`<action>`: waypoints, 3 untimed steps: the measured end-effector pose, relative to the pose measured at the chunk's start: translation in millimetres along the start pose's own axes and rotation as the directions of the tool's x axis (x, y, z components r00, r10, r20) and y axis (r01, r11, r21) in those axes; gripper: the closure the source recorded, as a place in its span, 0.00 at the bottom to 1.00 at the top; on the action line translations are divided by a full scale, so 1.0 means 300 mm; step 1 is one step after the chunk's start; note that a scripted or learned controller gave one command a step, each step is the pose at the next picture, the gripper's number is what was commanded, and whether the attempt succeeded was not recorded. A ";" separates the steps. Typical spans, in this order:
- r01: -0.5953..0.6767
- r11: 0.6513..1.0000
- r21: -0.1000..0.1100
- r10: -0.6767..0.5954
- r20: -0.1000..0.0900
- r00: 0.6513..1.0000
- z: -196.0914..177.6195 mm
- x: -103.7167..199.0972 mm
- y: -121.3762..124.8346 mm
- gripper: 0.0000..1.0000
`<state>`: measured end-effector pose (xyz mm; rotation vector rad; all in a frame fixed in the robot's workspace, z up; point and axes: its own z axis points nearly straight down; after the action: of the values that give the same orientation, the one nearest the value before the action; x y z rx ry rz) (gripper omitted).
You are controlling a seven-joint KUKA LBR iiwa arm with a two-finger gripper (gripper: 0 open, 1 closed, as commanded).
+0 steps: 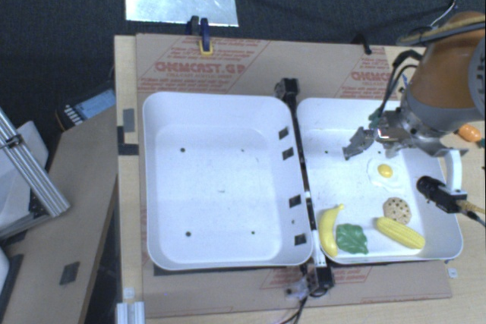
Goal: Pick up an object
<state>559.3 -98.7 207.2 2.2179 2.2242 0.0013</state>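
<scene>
The right bin (334, 125) holds several toy foods. A fried egg (385, 171) lies near its middle right, with a cookie (395, 209) below it. Along the front lie a yellow corn cob (400, 233), a green leafy piece (351, 238) and a banana (328, 230) by the left wall. My gripper (358, 145) hangs over the upper middle of this bin, up and to the left of the egg. It is open, with nothing between its fingers. The arm's orange band (448, 80) is at the right.
The left bin (156, 163) sits beside the right one, split from it by a black divider strip (298, 163). A black fixture (439, 193) sticks over the right bin's right rim. A blue and yellow clamp (203, 34) stands at the bench's back edge.
</scene>
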 end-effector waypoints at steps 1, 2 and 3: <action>0.010 1.000 -0.022 -0.010 0.000 1.000 -0.627 0.226 0.130 0.00; 0.007 1.000 -0.019 -0.007 -0.002 1.000 -1.088 0.376 0.012 0.00; 0.006 1.000 -0.006 -0.006 0.001 1.000 -1.093 0.367 0.016 1.00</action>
<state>563.5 11.4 535.2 2.2077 2.2273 0.0078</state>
